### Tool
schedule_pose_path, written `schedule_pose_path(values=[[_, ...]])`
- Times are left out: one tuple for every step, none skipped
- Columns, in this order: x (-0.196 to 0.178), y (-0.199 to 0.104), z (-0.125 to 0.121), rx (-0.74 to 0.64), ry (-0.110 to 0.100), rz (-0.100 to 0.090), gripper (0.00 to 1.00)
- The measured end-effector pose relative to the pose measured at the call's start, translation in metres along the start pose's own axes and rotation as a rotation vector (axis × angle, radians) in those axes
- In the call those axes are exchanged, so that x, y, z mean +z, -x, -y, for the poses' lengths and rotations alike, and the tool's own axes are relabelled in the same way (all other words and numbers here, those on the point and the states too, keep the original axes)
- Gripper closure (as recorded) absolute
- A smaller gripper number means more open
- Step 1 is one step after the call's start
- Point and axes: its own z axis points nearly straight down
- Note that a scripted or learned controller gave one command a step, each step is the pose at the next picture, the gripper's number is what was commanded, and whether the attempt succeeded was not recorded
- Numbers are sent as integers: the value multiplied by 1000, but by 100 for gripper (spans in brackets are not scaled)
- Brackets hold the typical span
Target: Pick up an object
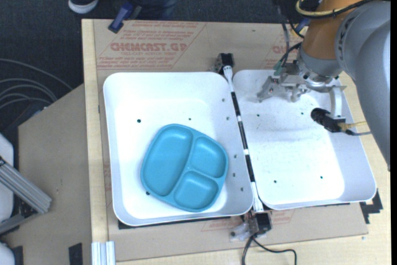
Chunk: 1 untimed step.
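Grey pincer (280, 90) hangs open and empty above right bin (298, 161).

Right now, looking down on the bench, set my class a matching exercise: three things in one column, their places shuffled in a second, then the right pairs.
Things:
1. blue divided plate
2. gripper
3. black clip

Places:
A. above the far end of the right bin
B. at the far end of the seam between the two bins
C. lying in the left bin

Pairs: 1-C, 2-A, 3-B
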Motion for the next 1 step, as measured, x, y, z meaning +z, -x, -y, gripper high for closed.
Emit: schedule_pose_path(values=[[-10, 0, 0, -1, 1, 2, 100]])
